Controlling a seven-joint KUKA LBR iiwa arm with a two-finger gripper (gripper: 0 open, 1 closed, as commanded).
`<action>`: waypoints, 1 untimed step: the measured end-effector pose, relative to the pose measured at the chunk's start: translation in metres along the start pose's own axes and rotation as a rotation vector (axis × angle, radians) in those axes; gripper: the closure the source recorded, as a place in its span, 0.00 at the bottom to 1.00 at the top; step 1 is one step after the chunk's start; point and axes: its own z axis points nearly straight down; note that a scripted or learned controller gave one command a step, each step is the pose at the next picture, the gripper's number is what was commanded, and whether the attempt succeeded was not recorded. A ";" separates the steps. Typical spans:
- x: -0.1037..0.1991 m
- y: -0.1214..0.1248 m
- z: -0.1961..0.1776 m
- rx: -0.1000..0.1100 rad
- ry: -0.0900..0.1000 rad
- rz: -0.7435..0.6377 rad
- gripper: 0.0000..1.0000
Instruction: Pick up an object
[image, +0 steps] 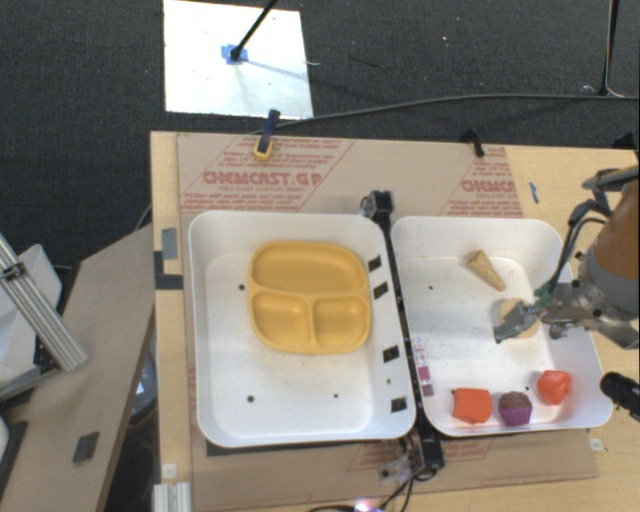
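Here the end effector (516, 322) sits low over a tan piece (514, 309); its finger spread cannot be told.

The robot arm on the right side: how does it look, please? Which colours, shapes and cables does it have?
The arm enters from the right edge. Its body is grey and rounded, with an orange band above the wrist. A dark cable loops along its upper side. At its end sits a small claw of dull grey metal, with a green spot just behind it. No printed markings can be made out.
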 end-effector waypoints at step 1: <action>0.000 0.003 -0.006 -0.012 -0.002 -0.004 0.00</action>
